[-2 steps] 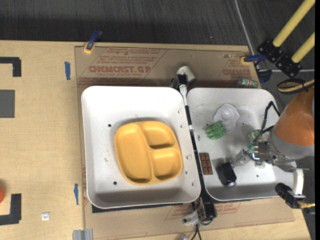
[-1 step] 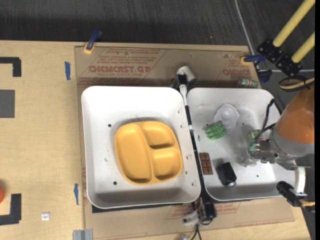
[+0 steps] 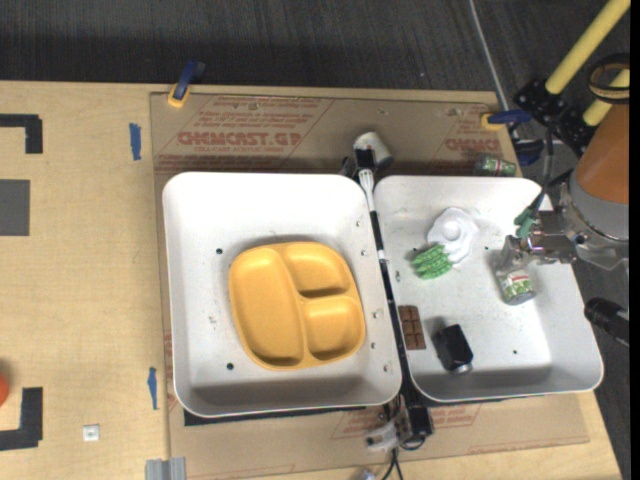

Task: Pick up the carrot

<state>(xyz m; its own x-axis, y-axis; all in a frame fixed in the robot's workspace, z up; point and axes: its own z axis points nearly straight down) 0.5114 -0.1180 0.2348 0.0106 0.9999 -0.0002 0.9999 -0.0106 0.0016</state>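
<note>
Right bin (image 3: 575, 368), front: black block (image 3: 452, 347), brown bar (image 3: 411, 328). Gripper (image 3: 520, 251) is over a blurry green-white item (image 3: 516, 286); can't tell its opening or hold. Can't tell which item is the carrot, possibly the green piece (image 3: 432, 261). Cardboard sheet (image 3: 250, 128) is on the tan bench (image 3: 70, 298), with dark floor (image 3: 300, 18) behind.

Carrot (image 3: 433, 261), perhaps the green-topped item, flat in right bin beside white object.
</note>
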